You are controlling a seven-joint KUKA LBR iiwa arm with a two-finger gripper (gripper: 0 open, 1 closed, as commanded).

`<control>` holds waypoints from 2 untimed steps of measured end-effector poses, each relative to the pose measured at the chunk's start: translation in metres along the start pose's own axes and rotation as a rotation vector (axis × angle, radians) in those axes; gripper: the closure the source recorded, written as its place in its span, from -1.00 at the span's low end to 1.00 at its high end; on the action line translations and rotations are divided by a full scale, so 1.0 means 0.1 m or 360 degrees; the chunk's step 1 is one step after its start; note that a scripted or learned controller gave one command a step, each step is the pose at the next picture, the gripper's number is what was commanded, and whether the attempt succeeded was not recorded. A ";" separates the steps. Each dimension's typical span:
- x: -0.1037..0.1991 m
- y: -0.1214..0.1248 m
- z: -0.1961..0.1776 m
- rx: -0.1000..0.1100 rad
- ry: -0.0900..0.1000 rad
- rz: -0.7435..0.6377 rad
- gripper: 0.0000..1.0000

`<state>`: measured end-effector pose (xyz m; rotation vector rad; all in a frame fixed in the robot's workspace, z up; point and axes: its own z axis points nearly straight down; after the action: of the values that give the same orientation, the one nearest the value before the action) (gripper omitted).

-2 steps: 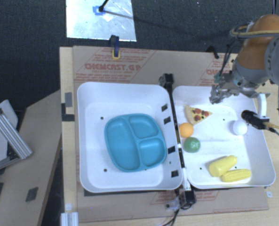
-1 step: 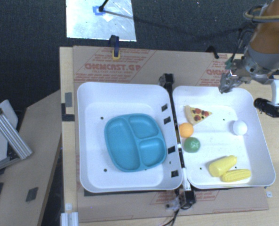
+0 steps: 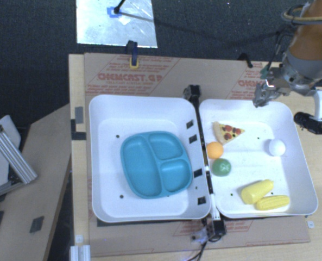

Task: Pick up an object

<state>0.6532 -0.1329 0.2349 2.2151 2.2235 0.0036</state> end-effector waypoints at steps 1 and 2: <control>0.50 -0.03 0.09 0.0004 0.0003 -0.0008 1.00; 1.02 -0.10 -0.01 0.0002 0.0004 -0.0010 1.00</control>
<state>0.6431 -0.0314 0.2360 2.2103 2.2322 0.0048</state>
